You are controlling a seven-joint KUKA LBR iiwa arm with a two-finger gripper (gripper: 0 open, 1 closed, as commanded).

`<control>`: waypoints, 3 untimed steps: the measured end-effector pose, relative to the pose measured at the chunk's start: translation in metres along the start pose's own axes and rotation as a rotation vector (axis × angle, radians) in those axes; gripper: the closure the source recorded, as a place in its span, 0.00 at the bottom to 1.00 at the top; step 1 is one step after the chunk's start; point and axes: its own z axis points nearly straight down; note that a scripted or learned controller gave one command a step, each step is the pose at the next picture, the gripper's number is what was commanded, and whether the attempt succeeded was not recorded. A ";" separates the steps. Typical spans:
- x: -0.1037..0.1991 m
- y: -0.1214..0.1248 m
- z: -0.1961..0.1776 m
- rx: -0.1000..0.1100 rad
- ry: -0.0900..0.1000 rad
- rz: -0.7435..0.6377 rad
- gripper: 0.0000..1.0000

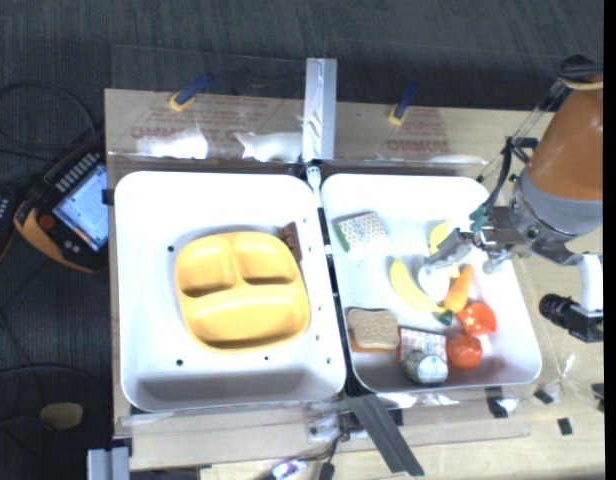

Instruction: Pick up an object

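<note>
A: Start at the near edge. What lies closest in the right bin (508, 368)?

B: A small can (424, 358) on its side, with a slice of bread (372, 330) just left of it and two tomatoes (468, 336) to its right, one behind the other. They are crowded into the near right corner, so any grasp there would likely bump a neighbour.

A: And a little farther in?

B: A carrot (457, 288) and a banana (409, 284), lying close together in the middle. The claw (450, 255) hangs right above them, at the carrot's upper end, so I judge one of those two is the target. Nothing sits between its fingers, and whether they are spread or pressed together I cannot tell.

A: Beyond that?

B: A green sponge (362, 230) near the far left corner, well apart from the rest, and something yellowish-green (440, 234) just behind the claw.

A: The left bin (138, 298)?

B: It holds a yellow divided plate (243, 286), perhaps somewhere to put things later.
</note>
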 end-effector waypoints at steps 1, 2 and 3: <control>0.010 -0.008 0.152 -0.001 0.001 0.142 0.00; 0.041 0.023 0.123 -0.001 0.000 -0.082 0.00; 0.034 0.095 0.157 -0.011 -0.002 -0.127 0.00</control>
